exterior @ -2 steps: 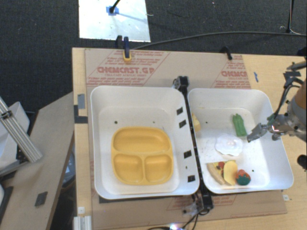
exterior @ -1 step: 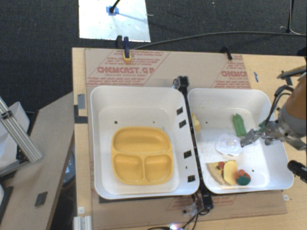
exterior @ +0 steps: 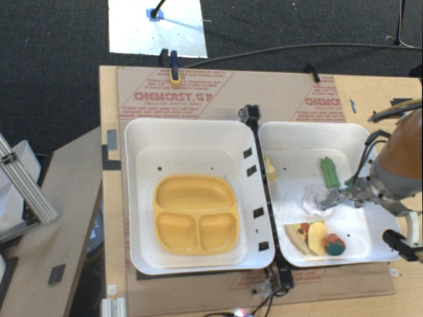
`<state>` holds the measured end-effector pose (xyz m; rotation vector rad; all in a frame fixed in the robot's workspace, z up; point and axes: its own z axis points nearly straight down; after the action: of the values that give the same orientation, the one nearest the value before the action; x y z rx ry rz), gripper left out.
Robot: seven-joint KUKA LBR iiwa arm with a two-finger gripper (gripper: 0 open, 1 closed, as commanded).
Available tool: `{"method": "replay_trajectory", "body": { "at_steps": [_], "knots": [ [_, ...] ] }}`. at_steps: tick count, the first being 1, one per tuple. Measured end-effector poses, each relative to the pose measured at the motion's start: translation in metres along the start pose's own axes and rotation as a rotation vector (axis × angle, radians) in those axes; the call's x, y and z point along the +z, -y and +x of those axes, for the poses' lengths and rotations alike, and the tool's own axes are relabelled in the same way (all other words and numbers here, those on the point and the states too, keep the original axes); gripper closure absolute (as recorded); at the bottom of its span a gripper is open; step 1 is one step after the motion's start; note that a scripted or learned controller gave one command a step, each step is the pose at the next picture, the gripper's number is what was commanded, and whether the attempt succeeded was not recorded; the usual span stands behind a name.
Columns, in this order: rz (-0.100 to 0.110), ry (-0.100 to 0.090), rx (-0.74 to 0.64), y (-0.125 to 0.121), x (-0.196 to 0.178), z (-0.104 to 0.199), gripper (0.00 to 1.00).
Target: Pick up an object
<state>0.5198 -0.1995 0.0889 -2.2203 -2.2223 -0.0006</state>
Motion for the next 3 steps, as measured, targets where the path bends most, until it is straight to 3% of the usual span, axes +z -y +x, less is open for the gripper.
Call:
{"method": "replay_trajectory", "body": {
  "at_steps": [1, 3],
  "knots": [
    [-0.004, 0.002, -0.001, -0.001, -0.013, -0.001, 1.0],
    [-0.006, 0.003, -0.004, 0.005, -0.125, 0.004, 1.0]
  ]
}}
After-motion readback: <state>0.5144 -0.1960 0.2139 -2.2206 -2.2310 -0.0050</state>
